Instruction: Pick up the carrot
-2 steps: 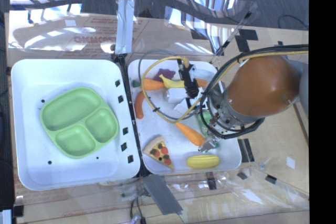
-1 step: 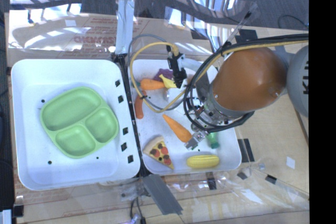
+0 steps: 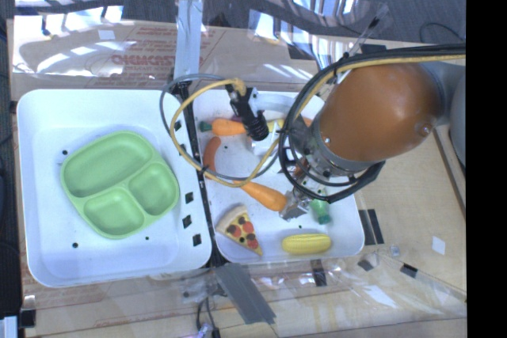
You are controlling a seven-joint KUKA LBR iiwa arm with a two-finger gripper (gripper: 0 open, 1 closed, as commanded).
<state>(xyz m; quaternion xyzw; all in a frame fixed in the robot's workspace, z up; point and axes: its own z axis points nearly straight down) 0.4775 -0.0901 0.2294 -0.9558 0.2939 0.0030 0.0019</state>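
Gripper point(image 3: 295, 206) low in the right bin point(image 3: 351, 238), a little toward the bin's front. Spread or closed: cannot tell, the wrist above hides too much. The arm's orange band point(image 3: 376, 115) bulks over the bin's right half.

Front of the right bin, nearest the camera: a yellow rounded piece point(image 3: 307, 244) lies flat, long side along the front wall. To its left, a toy pizza slice point(image 3: 240, 230) with red and dark toppings, point toward the front right.

One step back: a small green block point(image 3: 320, 210) just beside the gripper on its right. The carrot point(image 3: 264, 195) lies on the gripper's left, tilted, with its upper end toward the bin's middle and its lower end right at the gripper. Touching or nearly so; whether it is gripped cannot be made out.

Farther back: a reddish-orange sausage shape point(image 3: 211, 153) near the bin's left wall, standing roughly front to back. Behind it, near the back wall, a second orange piece point(image 3: 228, 127) lying crosswise.

Left bin point(image 3: 32, 170): a light green divided plate point(image 3: 119, 162) with three compartments, lying about mid-bin, well apart from the gripper.

Beyond both bins: a sheet of cardboard point(image 3: 142, 51) with red print, with bright glare along its back edge.
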